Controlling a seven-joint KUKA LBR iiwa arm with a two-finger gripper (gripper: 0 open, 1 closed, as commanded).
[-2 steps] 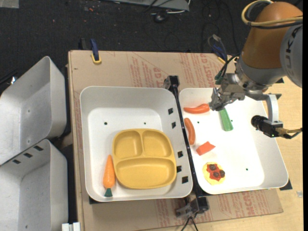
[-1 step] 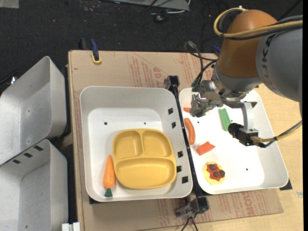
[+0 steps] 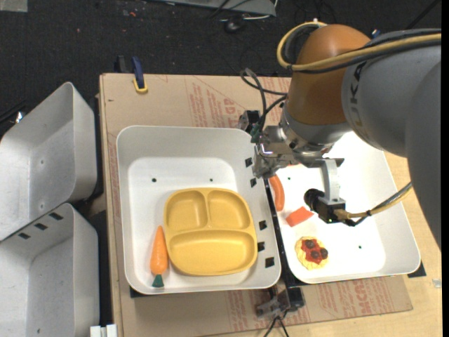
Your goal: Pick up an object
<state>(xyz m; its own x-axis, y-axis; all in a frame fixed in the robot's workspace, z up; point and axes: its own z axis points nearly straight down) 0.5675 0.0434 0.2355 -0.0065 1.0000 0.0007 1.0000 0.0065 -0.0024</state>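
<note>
Your gripper (image 3: 269, 163) is hovering at mid-frame, and you cannot tell whether it is spread or closed; a red sausage (image 3: 278, 192) is lying just below it in the right bin (image 3: 365, 258).

Here's the left bin (image 3: 140, 146) holding the divided plate (image 3: 210, 230), carrot (image 3: 159, 250) at its eight o'clock, while the right bin (image 3: 379, 237) holds a sausage (image 3: 278, 192), a wedge (image 3: 299, 216) at its four o'clock, and a toy pizza (image 3: 312, 253) at the wedge's five.

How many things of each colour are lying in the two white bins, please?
Yellow: 2, the divided plate and the round piece with dark red spots
Orange to orange-red: 3, the carrot, the sausage-shaped piece and the wedge
Total: 5
</note>
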